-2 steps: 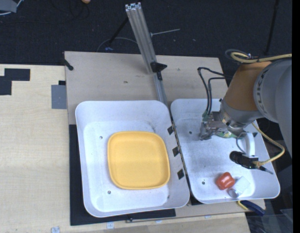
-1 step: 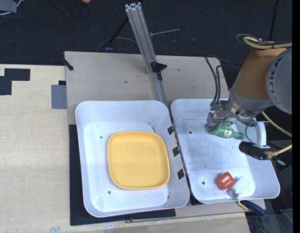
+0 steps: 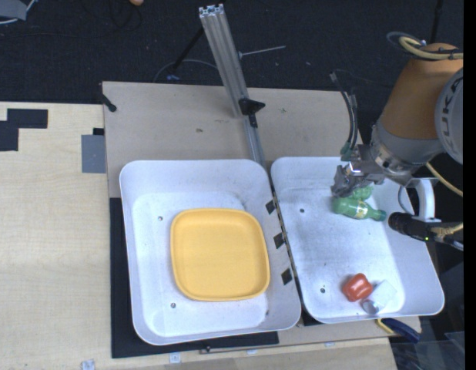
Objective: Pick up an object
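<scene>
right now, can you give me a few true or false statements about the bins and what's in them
1. The yellow plate lies in the left bin. True.
2. The green bottle stands upright. False: it lies on its side in the right bin.
3. The red object lies near the right bin's front edge. True.
4. The tool is over the plate. False: it is at the green bottle, in the right bin's far part.
5. The red object touches the green bottle. False: they lie well apart.
</scene>
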### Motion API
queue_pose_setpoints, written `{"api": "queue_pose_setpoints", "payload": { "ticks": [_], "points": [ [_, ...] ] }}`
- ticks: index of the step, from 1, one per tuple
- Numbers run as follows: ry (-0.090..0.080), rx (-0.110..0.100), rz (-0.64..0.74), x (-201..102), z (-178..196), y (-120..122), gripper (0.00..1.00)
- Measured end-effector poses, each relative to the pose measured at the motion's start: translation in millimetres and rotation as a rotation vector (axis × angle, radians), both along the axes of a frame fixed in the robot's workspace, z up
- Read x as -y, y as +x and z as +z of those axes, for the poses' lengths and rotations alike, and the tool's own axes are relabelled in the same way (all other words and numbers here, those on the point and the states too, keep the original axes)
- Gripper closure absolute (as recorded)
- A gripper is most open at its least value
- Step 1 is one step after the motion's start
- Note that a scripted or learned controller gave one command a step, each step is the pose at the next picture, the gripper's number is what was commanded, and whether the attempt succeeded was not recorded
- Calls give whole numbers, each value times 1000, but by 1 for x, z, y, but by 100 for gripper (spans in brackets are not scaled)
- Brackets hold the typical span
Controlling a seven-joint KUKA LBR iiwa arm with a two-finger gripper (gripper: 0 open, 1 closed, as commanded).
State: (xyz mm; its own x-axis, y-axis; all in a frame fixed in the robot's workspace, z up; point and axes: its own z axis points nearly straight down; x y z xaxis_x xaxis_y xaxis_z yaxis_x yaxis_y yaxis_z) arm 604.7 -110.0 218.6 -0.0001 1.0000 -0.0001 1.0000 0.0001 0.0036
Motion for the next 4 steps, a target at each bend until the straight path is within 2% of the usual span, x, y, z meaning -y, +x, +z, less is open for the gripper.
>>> {"api": "queue_pose_setpoints", "payload": {
  "ticks": [1, 2, 4],
  "points": [
    [-1, 1, -1, 6, 59, -5, 100],
    [0, -2, -1, 7, 82, -5, 100],
    [1, -4, 3, -76, 68, -37, 100]
  ]
}}
